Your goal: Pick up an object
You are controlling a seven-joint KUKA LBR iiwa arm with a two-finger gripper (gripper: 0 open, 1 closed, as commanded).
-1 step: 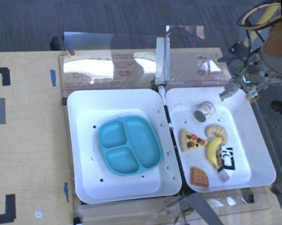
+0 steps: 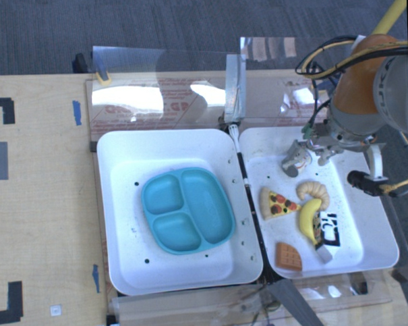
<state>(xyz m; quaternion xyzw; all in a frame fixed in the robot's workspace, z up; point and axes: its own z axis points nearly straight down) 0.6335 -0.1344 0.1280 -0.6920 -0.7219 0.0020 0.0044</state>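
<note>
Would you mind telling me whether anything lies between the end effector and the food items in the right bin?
Nothing visible does. The end effector hangs over bare floor at the back of the right bin; the croissant, pizza slice and banana lie uncovered nearer the front.

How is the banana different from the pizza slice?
The banana is plain yellow and curved; the pizza slice is a flat triangle with red spots. The banana looks bigger than the pizza slice. The banana sits to the pizza slice's right in the view. Both lie in the right bin.
</note>
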